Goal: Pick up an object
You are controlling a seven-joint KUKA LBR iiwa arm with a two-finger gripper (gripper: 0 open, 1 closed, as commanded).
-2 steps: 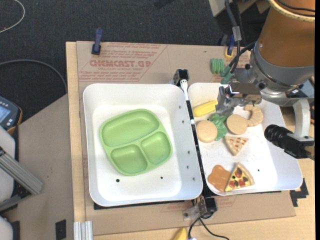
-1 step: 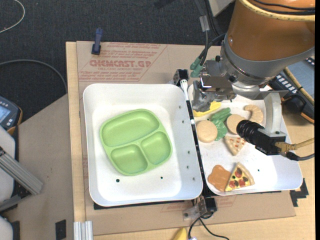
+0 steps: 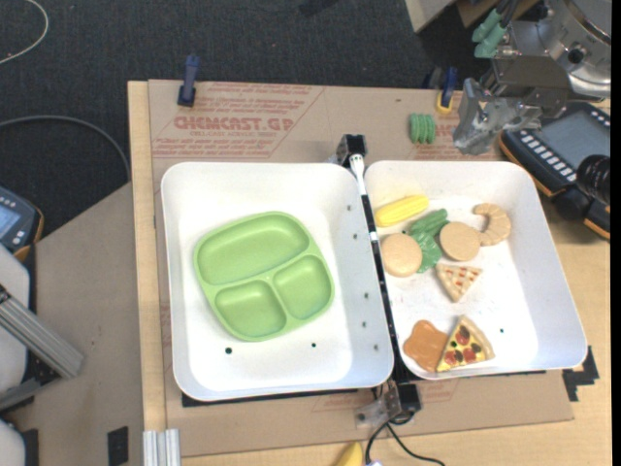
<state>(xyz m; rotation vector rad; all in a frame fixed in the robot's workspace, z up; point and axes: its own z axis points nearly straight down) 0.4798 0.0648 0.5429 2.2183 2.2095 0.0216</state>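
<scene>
From my seat, the left bin (image 3: 184,260) holds a green tray (image 3: 262,275), and the right bin (image 3: 543,280) holds the toy food, corn (image 3: 400,210) at eleven o'clock. The gripper (image 3: 482,124) hangs beyond its twelve o'clock rim, so nothing is blocked; I cannot tell the fingers' state.

Open white floor runs down the right bin's (image 3: 543,289) right side and far corner, easy passage there. Toy food (image 3: 441,246) crowds its left half against the divider. In the left bin (image 3: 184,221), the green tray (image 3: 264,275) takes the middle, leaving bare margins.
</scene>
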